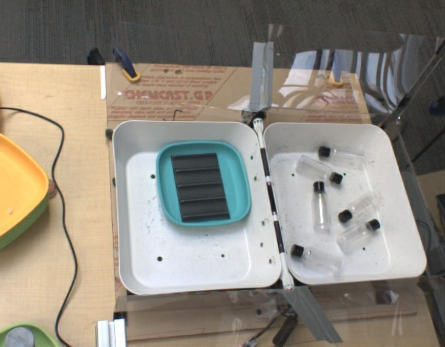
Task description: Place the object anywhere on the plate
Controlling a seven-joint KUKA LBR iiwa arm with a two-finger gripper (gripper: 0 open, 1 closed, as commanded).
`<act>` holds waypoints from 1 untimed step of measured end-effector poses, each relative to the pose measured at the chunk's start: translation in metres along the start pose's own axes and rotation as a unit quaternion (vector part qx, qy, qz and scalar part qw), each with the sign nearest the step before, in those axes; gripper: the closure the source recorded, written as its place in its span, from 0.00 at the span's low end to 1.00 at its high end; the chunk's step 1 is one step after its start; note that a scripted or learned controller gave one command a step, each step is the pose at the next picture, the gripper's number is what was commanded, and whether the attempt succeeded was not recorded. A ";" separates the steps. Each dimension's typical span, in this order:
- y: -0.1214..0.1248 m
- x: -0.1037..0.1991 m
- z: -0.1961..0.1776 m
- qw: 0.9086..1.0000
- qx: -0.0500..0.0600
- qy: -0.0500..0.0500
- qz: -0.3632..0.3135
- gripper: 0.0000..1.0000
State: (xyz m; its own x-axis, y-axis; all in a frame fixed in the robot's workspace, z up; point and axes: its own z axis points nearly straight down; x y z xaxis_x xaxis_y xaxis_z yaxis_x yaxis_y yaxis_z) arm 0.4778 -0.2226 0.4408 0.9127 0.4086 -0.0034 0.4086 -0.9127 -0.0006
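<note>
Six clear vials (320, 208) with black caps lay scattered in the right bin (399, 157), some touching, some apart. One lay lengthwise near the middle, its cap toward the far rim; another cap sat near the bin's front left corner, and two more vials lay close together toward the right wall. None was on the plate (240, 190). The plate, teal with rounded corners, sat in the left bin (135, 266), toward its far half, and bore a dark ribbed pad (200, 186) at its centre. The two bins touched along their inner rims. Behind them lay printed cardboard (179, 92). Left of the bins, on the wooden bench (77, 107), a black cable (63, 194) ran beside a yellow dish (12, 194).
</note>
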 end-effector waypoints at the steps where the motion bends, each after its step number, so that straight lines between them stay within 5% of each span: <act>1: 0.000 0.000 0.000 0.998 0.000 -0.001 0.067 0.00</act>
State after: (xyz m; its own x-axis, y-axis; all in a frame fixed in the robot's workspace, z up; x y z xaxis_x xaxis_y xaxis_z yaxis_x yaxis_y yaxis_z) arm 0.4780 -0.2221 0.4405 0.9593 0.2823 -0.0044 0.2823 -0.9593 -0.0003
